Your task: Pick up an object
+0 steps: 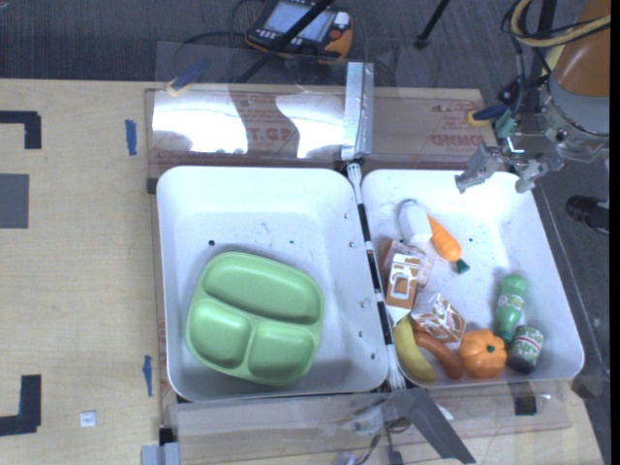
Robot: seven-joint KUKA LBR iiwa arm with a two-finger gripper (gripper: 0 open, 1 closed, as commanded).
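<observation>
My bench (77, 260) is pale wood, marked with black corner brackets (24, 129) and small strips of blue tape (131, 136) toward its left side. Beyond the bench's far edge lies a dark grey floor (97, 17). On that floor, just past the bench, sits a handheld control pendant (295, 25) with a lit screen and orange trim. Black tripod legs (446, 3) cross the floor to the right of the pendant. Bright glare falls on a clear panel (242, 124) along the bench's far side.
</observation>
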